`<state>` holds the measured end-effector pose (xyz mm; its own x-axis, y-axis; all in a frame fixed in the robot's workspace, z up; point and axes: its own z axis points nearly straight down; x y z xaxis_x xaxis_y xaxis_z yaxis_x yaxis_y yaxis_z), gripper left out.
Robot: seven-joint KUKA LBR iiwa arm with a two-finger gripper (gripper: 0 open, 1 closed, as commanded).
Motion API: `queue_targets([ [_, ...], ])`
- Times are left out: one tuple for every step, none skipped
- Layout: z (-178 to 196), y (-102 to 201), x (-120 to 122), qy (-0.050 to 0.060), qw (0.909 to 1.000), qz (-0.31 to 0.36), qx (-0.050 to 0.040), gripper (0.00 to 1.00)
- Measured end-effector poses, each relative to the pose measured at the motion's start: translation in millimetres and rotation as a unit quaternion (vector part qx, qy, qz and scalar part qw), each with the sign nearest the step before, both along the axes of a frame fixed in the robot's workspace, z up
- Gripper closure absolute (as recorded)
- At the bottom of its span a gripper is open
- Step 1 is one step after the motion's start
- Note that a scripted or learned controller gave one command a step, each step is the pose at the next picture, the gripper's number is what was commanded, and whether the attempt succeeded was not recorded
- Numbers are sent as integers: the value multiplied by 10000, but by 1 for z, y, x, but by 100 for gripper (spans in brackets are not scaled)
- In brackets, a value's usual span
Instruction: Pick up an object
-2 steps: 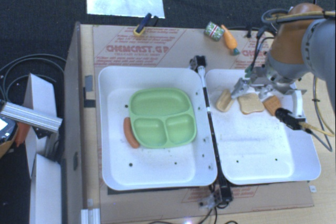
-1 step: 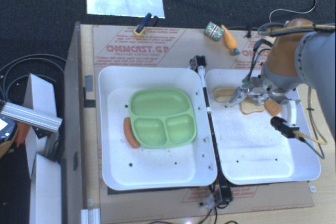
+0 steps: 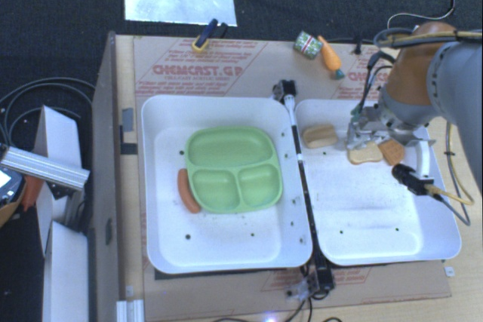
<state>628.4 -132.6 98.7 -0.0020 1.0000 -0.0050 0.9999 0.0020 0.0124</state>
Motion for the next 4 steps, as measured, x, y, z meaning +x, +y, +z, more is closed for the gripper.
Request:
queue_targets([
  [47,-76,-5,40,10000,-7,8,100],
  [-3,-74,-20,60,10000,-3,24,100],
  [34,-64,-23,45,10000,10,22,100],
  [-9,-19,-18,2,10000,6,8,100],
])
